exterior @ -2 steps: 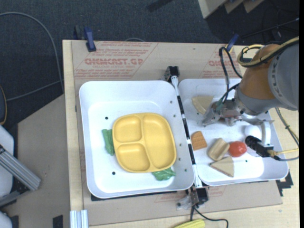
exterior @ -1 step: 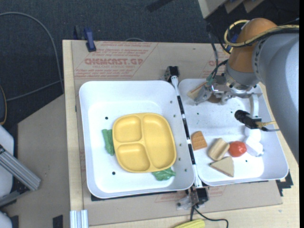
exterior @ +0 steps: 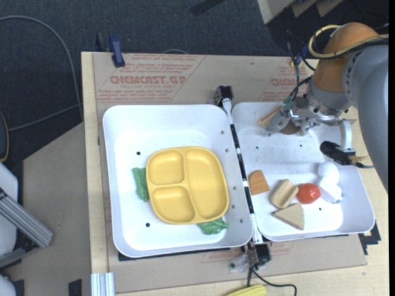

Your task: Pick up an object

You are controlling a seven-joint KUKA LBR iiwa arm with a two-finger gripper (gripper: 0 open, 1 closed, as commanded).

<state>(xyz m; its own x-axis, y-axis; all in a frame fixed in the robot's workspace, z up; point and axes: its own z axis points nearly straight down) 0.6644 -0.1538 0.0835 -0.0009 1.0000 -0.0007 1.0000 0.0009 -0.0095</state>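
My gripper (exterior: 289,119) is low over the far left part of the right bin (exterior: 355,217), reaching in from the right. A small tan piece (exterior: 269,119) lies right at its tip; I cannot tell whether it is held. Along the near side of this bin lie a brown square cracker (exterior: 258,182), a tan bread roll (exterior: 283,193), a red tomato (exterior: 308,193), a white lump (exterior: 330,182) and a tan wedge (exterior: 292,216), all well apart from the gripper.
The left bin (exterior: 117,165) holds a yellow divided plate (exterior: 186,184) with green leafy pieces (exterior: 141,184) poking out beneath its left and near edges (exterior: 213,227). The arm's grey body covers the right bin's far right corner.
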